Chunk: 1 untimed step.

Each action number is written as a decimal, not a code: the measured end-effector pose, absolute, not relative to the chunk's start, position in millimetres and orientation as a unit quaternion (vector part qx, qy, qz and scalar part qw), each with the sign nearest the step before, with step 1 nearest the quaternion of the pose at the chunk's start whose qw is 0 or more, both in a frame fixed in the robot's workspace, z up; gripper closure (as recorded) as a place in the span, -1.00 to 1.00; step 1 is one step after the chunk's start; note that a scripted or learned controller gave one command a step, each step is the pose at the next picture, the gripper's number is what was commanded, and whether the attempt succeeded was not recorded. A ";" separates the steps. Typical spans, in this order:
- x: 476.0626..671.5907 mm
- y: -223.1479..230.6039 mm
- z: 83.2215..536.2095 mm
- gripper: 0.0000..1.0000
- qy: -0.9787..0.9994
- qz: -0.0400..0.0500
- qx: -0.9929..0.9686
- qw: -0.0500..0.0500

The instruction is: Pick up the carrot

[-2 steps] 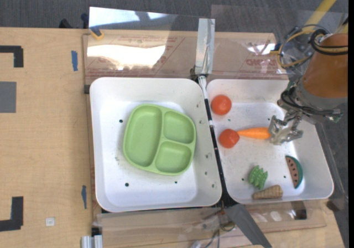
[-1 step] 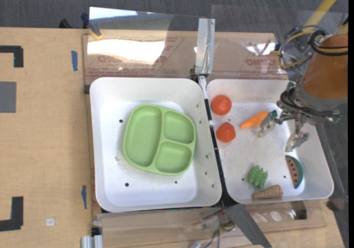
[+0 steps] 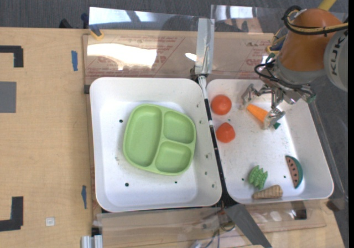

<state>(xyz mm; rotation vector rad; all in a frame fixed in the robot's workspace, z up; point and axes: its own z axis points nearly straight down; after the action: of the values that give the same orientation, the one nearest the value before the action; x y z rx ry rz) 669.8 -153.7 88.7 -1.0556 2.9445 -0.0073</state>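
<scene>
The carrot (image 3: 256,112) is seen lying on the floor of the right bin (image 3: 315,130), near its far end, with its narrow end pointing toward the two orange-red balls (image 3: 221,104) beside the divider. The tool (image 3: 261,107) is held low over it with its fingers spread wide, one finger (image 3: 247,95) on the far-left side of the carrot and the other (image 3: 275,117) on its near-right side, so the carrot is straddled rather than clamped; nothing is gripped yet. This placement is judged to suit a closing grasp across the carrot's body. A watermelon slice (image 3: 293,170), a green leafy toy (image 3: 257,176) and a cone-shaped piece (image 3: 268,192) are left well apart at the near end. A green divided plate (image 3: 159,139) is set in the left bin (image 3: 105,130).
</scene>
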 end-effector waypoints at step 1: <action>673.1 -152.5 102.4 1.00 0.941 -0.005 -0.338 0.013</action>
<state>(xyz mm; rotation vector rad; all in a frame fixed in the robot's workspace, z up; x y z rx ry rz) 673.1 -152.5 102.4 -1.0526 2.9319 -0.0151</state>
